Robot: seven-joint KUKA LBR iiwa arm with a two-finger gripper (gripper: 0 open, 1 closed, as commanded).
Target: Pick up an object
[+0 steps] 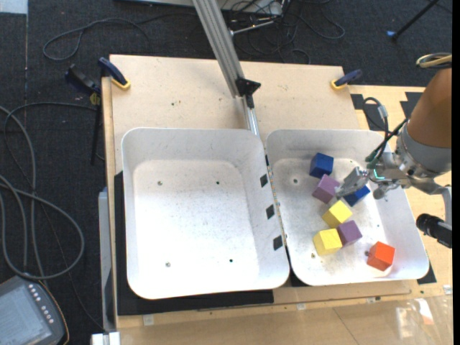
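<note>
The grey arm (431, 131) with its orange band is reaching in over the right bin (287, 149), which is sitting on the bench (187, 99) just beside the left bin (190, 210); their inner walls are touching along the middle. The pincer (353, 183) is hanging low over the cluster of cubes in the right bin, its metal fingers pointing toward the left bin. Whether those fingers are spread or pressed together I cannot tell, since they are blurring into the blocks beneath them, and no cube is visibly sitting between them.

All the cubes are lying in the right bin. A blue cube (322, 164) is resting nearest that bin's far wall. A purple cube (327, 188) is lying just below it, right at the pincer's tip. A second blue cube (359, 192) is showing partly from under the pincer, close beside the purple one. A yellow cube (338, 213) is sitting just nearer the bin's front wall, with another purple cube (350, 231) and another yellow cube (327, 241) touching or nearly touching each other below it. An orange cube (381, 255) is lying apart from the rest, in the right bin's front corner on the arm's side.
</note>
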